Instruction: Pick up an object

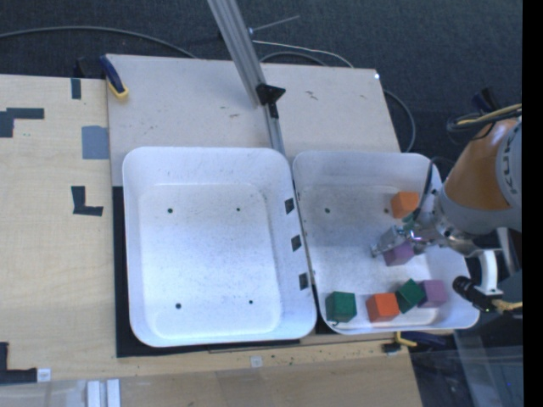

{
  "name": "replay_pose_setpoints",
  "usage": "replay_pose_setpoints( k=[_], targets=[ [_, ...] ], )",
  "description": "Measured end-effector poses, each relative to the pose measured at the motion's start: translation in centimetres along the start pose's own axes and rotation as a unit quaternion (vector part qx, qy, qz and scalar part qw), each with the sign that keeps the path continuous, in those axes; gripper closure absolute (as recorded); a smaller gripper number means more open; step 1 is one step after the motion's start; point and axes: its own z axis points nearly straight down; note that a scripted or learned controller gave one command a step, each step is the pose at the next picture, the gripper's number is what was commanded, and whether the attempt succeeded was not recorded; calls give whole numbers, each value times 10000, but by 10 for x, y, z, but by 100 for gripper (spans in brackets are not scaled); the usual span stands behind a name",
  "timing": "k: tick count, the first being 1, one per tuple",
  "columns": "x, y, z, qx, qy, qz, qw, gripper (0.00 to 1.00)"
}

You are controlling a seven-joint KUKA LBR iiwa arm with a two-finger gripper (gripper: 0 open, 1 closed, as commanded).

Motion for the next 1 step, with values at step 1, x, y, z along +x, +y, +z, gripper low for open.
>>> replay_pose_setpoints(
  k=[1],
  targets=[
    [1, 0, -12, 7, 9, -7, 10000, 100]
  ],
)
